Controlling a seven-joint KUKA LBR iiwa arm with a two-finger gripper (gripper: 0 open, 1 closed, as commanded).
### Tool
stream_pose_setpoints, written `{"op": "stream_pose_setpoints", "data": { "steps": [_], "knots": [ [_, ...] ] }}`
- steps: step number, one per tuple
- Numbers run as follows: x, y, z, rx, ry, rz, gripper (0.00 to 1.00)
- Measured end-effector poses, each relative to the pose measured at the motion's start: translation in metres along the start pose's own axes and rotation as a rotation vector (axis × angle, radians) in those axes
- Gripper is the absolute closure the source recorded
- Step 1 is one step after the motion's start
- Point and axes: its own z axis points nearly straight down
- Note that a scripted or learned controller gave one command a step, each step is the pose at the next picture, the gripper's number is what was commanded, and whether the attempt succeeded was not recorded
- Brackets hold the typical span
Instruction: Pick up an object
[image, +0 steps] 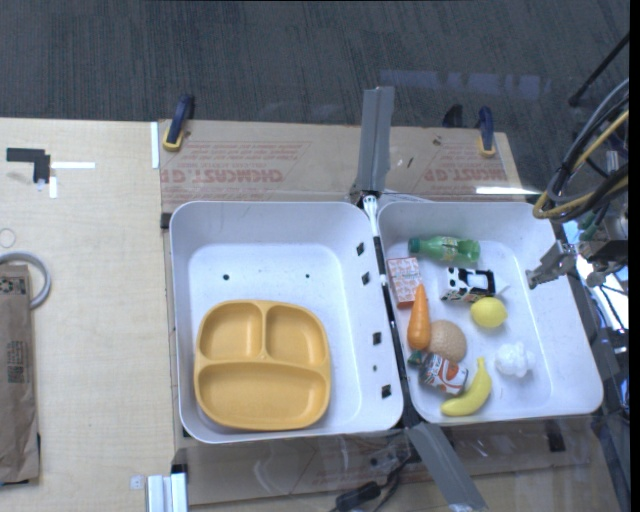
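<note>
— Start at the left, what's over there?

— Bare counter (90, 300) at the far left of the frame, with a brown paper bag (17, 370) lying against the left edge. Then the left bin (185, 330), holding one yellow divided plate (264, 364) with three compartments, sitting in the lower part. The upper strip of that bin is open floor, and there is a little room around the plate on each side.

— And the right bin?

— The right bin (560, 390) touches the left one along the middle seam. Its things are crowded toward its left half. I count one of each: a green bottle (444, 247) lying with its long axis across the frame near the top; a small red carton (403, 279) just below it on the left; a black-and-white cow toy (468, 284); a carrot (419, 317) lying nearly upright in the picture, tip pointing down; a lemon (488, 313); a brown round thing (447, 341); a small can (443, 373) tilted beneath it; a banana (471, 391) curving from lower left up to the right; and a white lumpy object (513, 360).

— Any free room there?

— The right strip of that bin is open floor, along its right wall.

— The claw?

— The claw (552, 268) sits at the right edge of the frame, over the upper right rim of the right bin. It holds nothing; I cannot tell whether it is spread or pressed together.
</note>
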Motion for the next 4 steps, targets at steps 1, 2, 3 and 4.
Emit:
{"op": "stream_pose_setpoints", "data": {
  "steps": [1,2,3,4],
  "knots": [
    [0.004,-0.001,-0.107,0.000,-0.001,0.225,0.00],
    [-0.028,-0.030,-0.126,0.000,-0.001,0.253,0.00],
    [-0.027,-0.030,0.005,-0.001,0.000,-0.149,0.00],
    [0.015,-0.001,0.179,-0.002,0.000,-0.400,0.00]
  ]
}}
